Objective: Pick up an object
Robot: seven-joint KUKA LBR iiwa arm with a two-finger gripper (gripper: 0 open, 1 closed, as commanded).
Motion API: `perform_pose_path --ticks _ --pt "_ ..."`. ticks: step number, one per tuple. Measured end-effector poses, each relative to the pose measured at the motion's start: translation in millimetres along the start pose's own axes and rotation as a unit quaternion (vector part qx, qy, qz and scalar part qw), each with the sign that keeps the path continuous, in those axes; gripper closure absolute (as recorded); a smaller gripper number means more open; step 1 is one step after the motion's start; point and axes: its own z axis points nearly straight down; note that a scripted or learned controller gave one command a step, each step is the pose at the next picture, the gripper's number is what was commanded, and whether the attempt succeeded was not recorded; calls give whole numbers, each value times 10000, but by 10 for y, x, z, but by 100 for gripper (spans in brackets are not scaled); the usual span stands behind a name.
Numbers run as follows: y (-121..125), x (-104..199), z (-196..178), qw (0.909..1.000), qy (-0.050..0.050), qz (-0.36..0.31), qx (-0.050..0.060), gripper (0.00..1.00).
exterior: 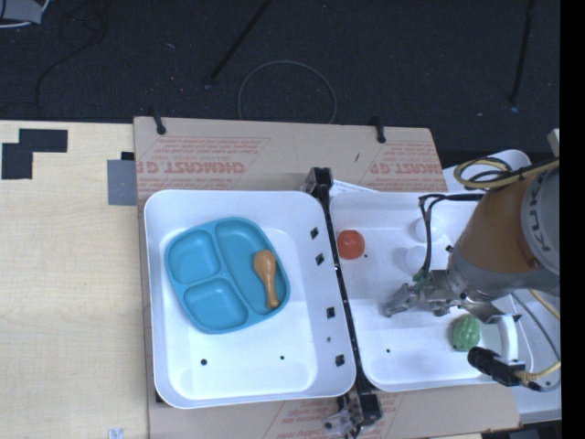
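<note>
Tomato point(351, 242) lies apart from fingers point(395, 305).

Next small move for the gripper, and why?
Probably shift toward the red ball and descend. The gripper sits over bare floor of the right bin with nothing between its fingers; the ball lies apart from it, up and left, beside the divider.

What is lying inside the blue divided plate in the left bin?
A tan drumstick-shaped toy lies in the blue plate, in its long right compartment. The two left compartments show bare blue. The patch of plate under the toy is covered.
</note>
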Motion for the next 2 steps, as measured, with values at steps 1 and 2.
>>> perform_pose_path --ticks 1,2 --pt "9 -12 -123 10000 -2 24 -14 100" --pt "-41 3 -546 10000 -2 9 -13 100"
